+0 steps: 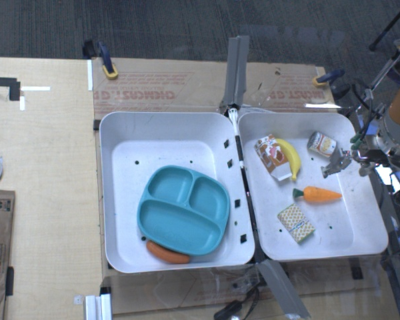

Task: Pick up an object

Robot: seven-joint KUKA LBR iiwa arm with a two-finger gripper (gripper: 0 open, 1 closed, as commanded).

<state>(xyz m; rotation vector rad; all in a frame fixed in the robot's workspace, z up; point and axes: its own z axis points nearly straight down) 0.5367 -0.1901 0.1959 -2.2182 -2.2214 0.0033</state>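
Ref. landmark: divider (239, 162), the seam where the two white bins meet at mid-frame. All positions given rel. to it, near edge of the view first.

1. Left bin (117, 199), left of divider. An orange sausage-shaped item (168, 254) lies at the near wall, partly tucked under the teal plate. The teal plate (184, 209), w/ three compartments, sits just left of divider and takes up the near-centre of the bin floor.

2. Right bin (360, 235), right of divider. Nearest item: a patterned green/white packet (296, 223), lying flat, near the divider. Beyond it, a toy carrot (318, 194), lying on its side w/ green end toward divider. Further back, a red/white carton (273, 157) just right of divider, w/ a banana (291, 159) touching its right side. Furthest item: a small tin (322, 144), on its side, well right of divider.

3. Gripper (335, 165): enters from the right, at the right bin's far-right area, well right of divider. It hangs between the tin and the carrot, apart from both as far as visible. Finger state: cannot tell; too small and blurred. No item seen between fingers. All pick candidates rest on the bin floors.

4. Bench (40, 179): light wood surface left of left bin. A cardboard sheet (180, 89) w/ red print lies beyond both bins, held by a clamp (105, 60) far-left of divider.
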